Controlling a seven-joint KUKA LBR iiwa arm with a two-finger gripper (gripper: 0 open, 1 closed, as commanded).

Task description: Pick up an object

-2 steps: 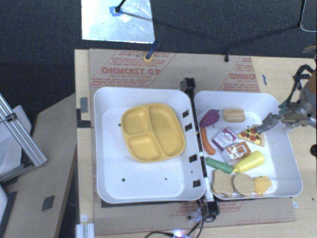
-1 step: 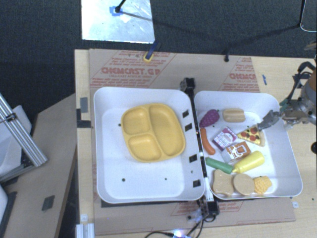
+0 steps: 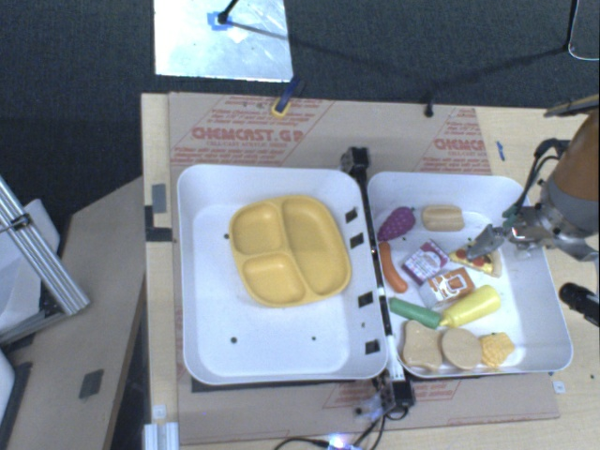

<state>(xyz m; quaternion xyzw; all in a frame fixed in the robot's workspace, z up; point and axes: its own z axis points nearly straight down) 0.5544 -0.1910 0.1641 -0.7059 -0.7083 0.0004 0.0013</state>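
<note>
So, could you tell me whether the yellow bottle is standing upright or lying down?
Lying down: the yellow bottle rests on its side in the right bin, its green end pointing toward the divider.

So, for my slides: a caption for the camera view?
Gripper hovers over toy food in the right bin; yellow tray sits in the left bin.

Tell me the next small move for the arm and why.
Probably lower the pincer a little onto the pizza slice. It hovers at the right bin's right side, just above that slice, with nothing seen between its fingers. The slice lies fairly apart from the bun and mustard bottle, so it looks the easiest pick.
</note>
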